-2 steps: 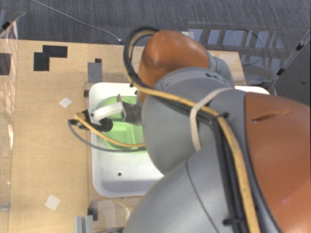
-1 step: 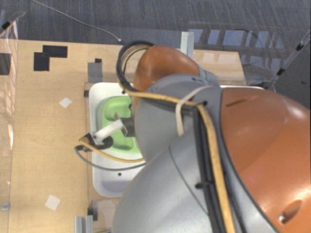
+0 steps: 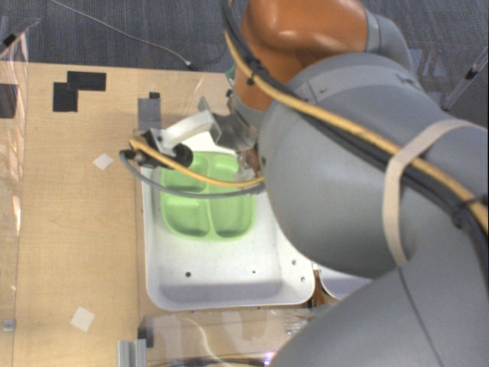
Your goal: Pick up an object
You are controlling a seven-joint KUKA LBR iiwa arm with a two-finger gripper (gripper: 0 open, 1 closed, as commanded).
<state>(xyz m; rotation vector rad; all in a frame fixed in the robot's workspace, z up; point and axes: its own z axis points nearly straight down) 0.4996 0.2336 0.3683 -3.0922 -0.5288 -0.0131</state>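
No text, label, brand, number or sign can be read anywhere in the frame. The black L-shaped patch [image 3: 76,89] on the bench [image 3: 69,220] at upper left is plain, with no lettering. The small pale squares [image 3: 102,160] on the bench at left and lower left carry nothing legible. The arm [image 3: 367,189], filling the right of the frame, shows no marking on its grey or orange surfaces. The white bin [image 3: 221,281] at centre and the green tray [image 3: 206,212] in it bear no print.
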